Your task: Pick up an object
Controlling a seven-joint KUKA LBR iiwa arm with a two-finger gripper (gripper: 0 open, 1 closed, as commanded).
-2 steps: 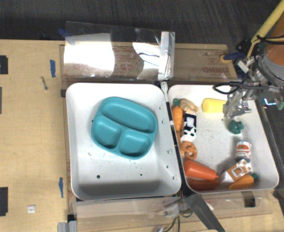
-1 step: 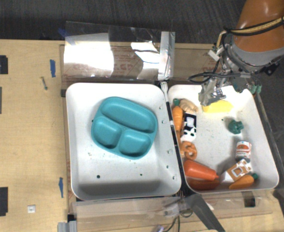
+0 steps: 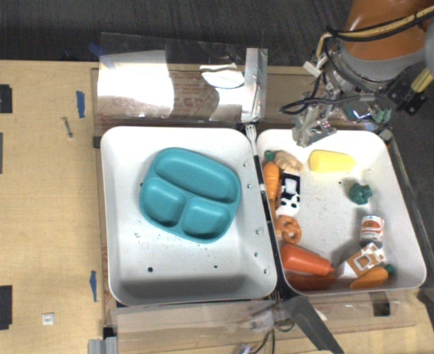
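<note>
A: Which item is lying closest to the gripper [image 3: 314, 130]?
B: The yellow block [image 3: 331, 161] is lying in the right bin [image 3: 405, 220], near its far wall, just below and right of the fingertips. Nothing is sitting between the fingers.
A: Finger condition?
B: The two fingers are pointing down over the bin's far rim; whether they are spread or pressed together cannot be told from this view.
A: What is surrounding the block?
B: A small green piece [image 3: 360, 192] is lying to its lower right. An orange carrot [image 3: 271, 181] and a black-and-white toy [image 3: 289, 195] are resting along the bin's left wall, with a pretzel [image 3: 288, 229] below them. A large red-orange carrot [image 3: 304, 259] and a small can [image 3: 372, 229] are occupying the near end.
A: The left bin [image 3: 121, 257]?
B: It is holding a teal divided plate [image 3: 190, 192], well apart from the arm [image 3: 387, 13]
</note>
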